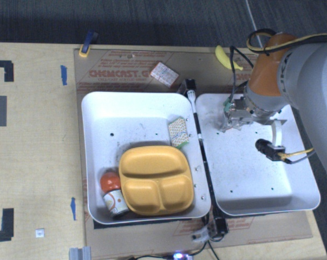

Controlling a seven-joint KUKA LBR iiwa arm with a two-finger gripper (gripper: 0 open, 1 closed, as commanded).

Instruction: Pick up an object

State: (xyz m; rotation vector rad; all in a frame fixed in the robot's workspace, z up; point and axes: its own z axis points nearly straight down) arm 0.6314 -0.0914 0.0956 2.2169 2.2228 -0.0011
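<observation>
In the right bin (261,194), gripper (235,118) hangs low, finger state can't be told. Objects sit in the left bin (98,145): yellow tray (155,179), packet (178,131), can (113,195). Risk: closing on nothing.

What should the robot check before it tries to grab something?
1. Is there something to pick? Ok: a yellow tray, a small orange-capped bottle and a patterned packet lie in the left bin.
2. Is the gripper above one of them? Not ok: it hangs over the right bin.
3. Is it holding anything already? Cannot tell.
4. Is the bottle free to reach? Not ok: it sits squeezed between the tray and the bin wall.
5. Is the packet free? Ok: it lies apart from the tray.
</observation>
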